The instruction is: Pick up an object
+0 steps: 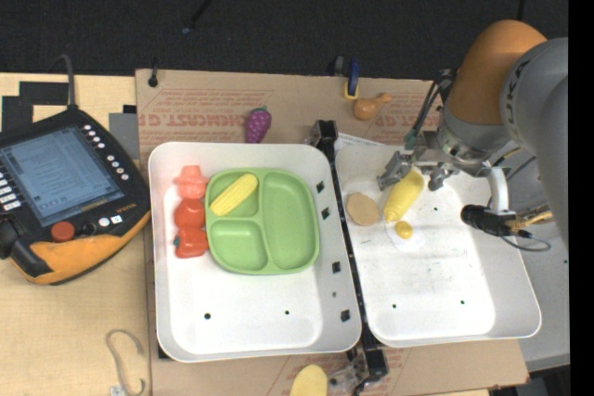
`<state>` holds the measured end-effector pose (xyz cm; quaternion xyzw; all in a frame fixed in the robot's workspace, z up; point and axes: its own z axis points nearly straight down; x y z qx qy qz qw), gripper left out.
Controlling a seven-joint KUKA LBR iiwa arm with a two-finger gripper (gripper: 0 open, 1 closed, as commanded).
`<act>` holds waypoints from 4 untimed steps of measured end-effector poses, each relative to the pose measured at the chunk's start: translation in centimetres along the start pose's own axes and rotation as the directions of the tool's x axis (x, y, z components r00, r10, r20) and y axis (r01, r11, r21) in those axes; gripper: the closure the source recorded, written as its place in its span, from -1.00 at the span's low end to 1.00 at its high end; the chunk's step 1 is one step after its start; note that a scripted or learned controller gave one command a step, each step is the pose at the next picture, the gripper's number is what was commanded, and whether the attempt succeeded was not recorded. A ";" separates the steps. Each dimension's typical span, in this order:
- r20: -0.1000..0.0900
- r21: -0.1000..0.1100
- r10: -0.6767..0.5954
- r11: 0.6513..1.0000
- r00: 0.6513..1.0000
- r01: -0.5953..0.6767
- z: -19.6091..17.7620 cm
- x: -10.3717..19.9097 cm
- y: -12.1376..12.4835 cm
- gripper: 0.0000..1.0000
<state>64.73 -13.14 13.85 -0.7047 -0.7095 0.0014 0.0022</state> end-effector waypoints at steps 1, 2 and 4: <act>0.000 -0.007 0.001 1.000 1.000 -0.001 5.0 0.3 0.2 -1.00; 0.001 -0.008 0.000 1.000 1.000 0.000 3.8 0.3 0.2 1.00; 0.002 -0.010 0.006 1.000 1.000 -0.006 -6.9 -0.5 0.3 1.00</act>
